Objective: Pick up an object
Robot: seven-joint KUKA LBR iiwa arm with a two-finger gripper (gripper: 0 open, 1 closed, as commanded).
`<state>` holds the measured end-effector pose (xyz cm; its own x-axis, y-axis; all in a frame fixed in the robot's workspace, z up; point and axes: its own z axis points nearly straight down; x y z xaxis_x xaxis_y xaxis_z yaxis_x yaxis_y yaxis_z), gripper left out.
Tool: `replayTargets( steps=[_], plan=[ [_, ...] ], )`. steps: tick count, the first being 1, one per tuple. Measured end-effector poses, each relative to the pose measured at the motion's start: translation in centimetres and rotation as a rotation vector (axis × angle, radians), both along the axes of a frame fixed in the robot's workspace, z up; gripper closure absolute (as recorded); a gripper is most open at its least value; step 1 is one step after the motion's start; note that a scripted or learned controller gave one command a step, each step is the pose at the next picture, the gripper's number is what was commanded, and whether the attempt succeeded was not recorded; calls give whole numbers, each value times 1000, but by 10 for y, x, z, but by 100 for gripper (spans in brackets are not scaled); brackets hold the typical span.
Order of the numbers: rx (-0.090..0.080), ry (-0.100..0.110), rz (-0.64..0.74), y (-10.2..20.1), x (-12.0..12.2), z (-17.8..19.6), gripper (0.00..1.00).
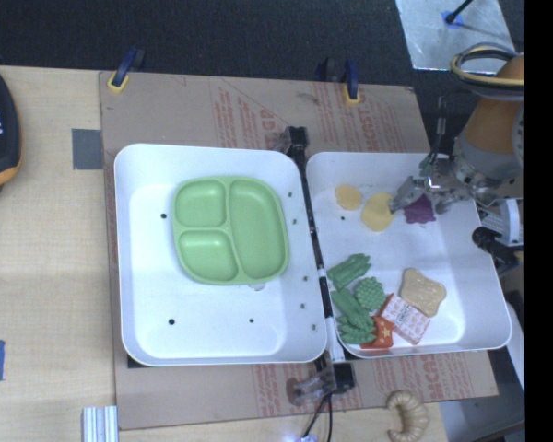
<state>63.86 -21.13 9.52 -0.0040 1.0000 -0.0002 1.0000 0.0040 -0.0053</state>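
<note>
Metal fingers [413,191] splay out from the gripper [430,194], spread wide over the upper part of the right bin [484,274]; nothing sits between them. A purple piece [420,212] lies just under and beside the fingertips, so close that I cannot tell whether one finger touches it. Just to its left is a yellow piece [378,212], and a smaller pale yellow disc [348,197] lies a little further left. Behind the fingers the grey wrist rises to the orange band [491,127] at the right edge.

Lower in the same bin, well apart from the gripper, are green leafy pieces [354,295], a slice of toast [422,291] and a red and white packet [402,320]. The left bin [143,247] holds a green divided plate [230,229].

This looks like the approach before a grasp: the open fingers hang low over the purple piece, with nothing yet lifted. The next move probably calls for settling the fingers to either side of the purple piece, closing firmly, then lifting straight up. The yellow piece nearby could get nudged or caught.
</note>
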Motion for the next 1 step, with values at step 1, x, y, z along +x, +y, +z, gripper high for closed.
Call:
replayTargets(
  steps=[1],
  plan=[
    [-1,-1,2,-1,1,11,100]
  ],
)
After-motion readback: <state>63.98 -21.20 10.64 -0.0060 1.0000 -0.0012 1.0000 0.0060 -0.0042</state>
